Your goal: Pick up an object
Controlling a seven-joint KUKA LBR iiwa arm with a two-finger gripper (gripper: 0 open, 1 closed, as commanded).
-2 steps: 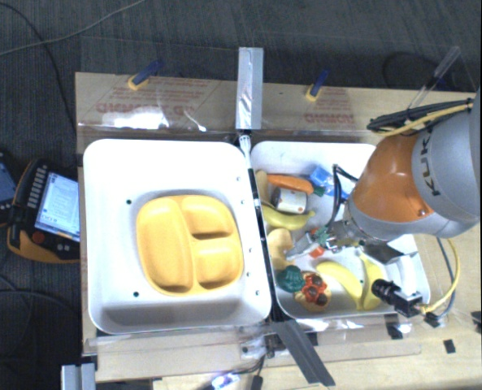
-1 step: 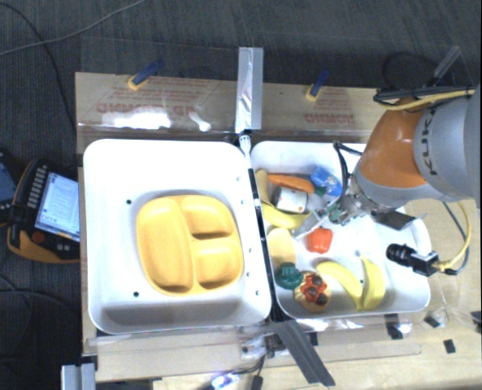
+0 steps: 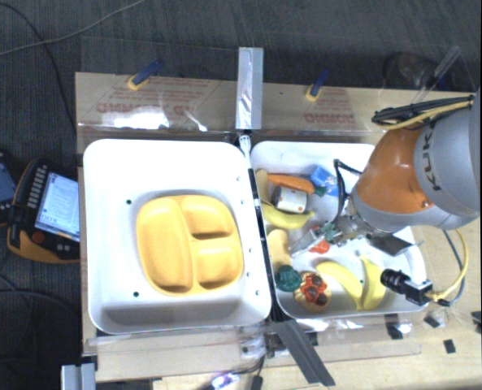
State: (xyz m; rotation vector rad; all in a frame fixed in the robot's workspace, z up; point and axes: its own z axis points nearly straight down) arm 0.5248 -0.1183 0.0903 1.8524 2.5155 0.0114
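- Where the bench edge sits nearest the camera, a metal bracket (image 3: 306, 356) juts out below the seam between the two bins.
- Right bin (image 3: 411, 299), near side: two yellow bananas (image 3: 350, 281) lie side by side, with a red and orange toy (image 3: 312, 289) touching them on the left and a dark green round piece (image 3: 287, 279) just beside that.
- A black cylindrical part (image 3: 403, 283) on the arm's side hangs over the bin's near right corner, cable trailing off it.
- Left bin (image 3: 110, 218): a yellow divided tray (image 3: 190, 242) lies flat in the middle, three compartments facing up.
- Right bin, middle: the gripper (image 3: 328, 232) is low among the clutter, just right of another banana (image 3: 283, 216); the arm hides the fingers, so open or closed cannot be told, and nothing shows held.
- Right bin, far side: an orange and white block (image 3: 291, 192) and a blue item (image 3: 322, 177) lie near the back wall.
- Grey arm with orange band (image 3: 395, 177) reaches in from the right.
- Far edge: two blue and yellow clamps (image 3: 145, 74) hold a clear sheet; a handheld screen unit (image 3: 45, 210) lies on the carpet, left.
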